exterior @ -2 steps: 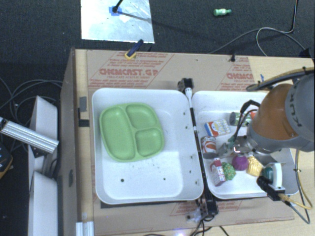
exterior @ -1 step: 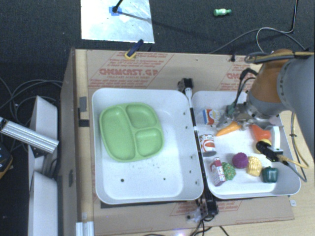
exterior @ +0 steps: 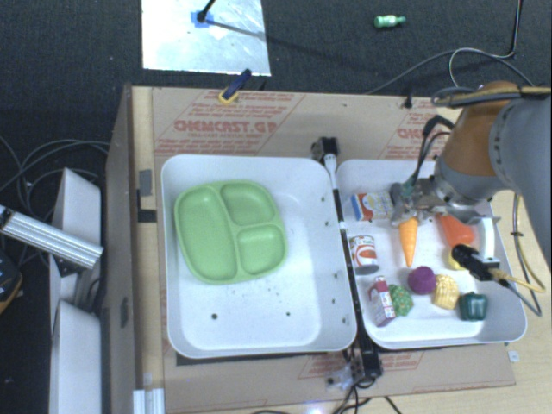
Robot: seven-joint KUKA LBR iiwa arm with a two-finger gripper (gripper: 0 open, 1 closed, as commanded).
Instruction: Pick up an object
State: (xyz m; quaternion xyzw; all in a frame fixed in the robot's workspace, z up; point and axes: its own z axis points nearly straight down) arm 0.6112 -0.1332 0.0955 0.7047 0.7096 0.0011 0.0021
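A: As the arm reaches in from three o'clock, where does the tool (exterior: 412,203) sit?

B: Over the right bin (exterior: 509,317), at its twelve o'clock end, just above the carrot (exterior: 408,240). Whether it is clenched or released I cannot tell.

A: Contents of that bin?

B: Item one, carrot, tip toward six o'clock, its broad end touching or just under the tool. Item two, small can (exterior: 364,252), at nine o'clock of the carrot. Item three, purple ball (exterior: 421,279), at six o'clock of the carrot. Item four, corn cob (exterior: 446,291), just beside the ball at three o'clock. Item five, small bottle (exterior: 381,301), and broccoli (exterior: 401,299), touching. Item six, dark green block (exterior: 473,305), at the five o'clock corner.

A: Left bin (exterior: 185,317)?

B: One green divided plate (exterior: 229,231), three compartments, lying at nine o'clock.

A: The table (exterior: 259,115)?

B: Brown, lettered, under both bins.
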